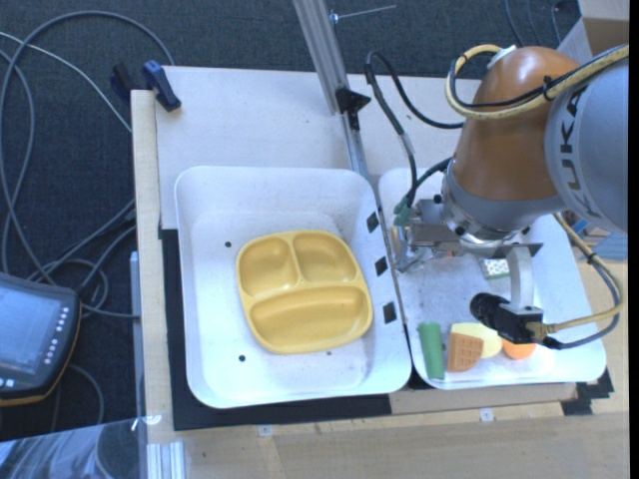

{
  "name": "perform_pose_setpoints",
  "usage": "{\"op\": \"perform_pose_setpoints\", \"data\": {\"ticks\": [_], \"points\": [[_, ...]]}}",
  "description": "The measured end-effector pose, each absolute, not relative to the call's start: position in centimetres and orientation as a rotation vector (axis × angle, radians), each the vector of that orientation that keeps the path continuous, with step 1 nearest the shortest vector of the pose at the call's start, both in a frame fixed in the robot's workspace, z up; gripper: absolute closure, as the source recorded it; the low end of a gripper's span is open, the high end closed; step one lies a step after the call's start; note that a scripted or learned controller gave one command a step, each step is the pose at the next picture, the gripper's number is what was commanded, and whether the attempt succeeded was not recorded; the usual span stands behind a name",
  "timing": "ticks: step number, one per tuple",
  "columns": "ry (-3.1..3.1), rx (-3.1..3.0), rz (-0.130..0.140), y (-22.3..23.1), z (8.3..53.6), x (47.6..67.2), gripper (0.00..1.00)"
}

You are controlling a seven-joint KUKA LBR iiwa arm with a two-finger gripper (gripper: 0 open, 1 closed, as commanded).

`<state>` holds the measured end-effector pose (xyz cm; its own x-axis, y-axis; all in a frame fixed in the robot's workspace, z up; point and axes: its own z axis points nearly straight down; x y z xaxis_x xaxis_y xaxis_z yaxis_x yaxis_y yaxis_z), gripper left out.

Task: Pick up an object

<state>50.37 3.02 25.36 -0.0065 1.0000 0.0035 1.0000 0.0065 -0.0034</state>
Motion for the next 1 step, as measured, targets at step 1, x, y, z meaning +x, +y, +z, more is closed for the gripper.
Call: {"op": "perform_pose_setpoints", "data": {"ticks": [1], "points": [[-2.224,-2.211,0.003,8.04,23.36,49.27,1.00]]}}
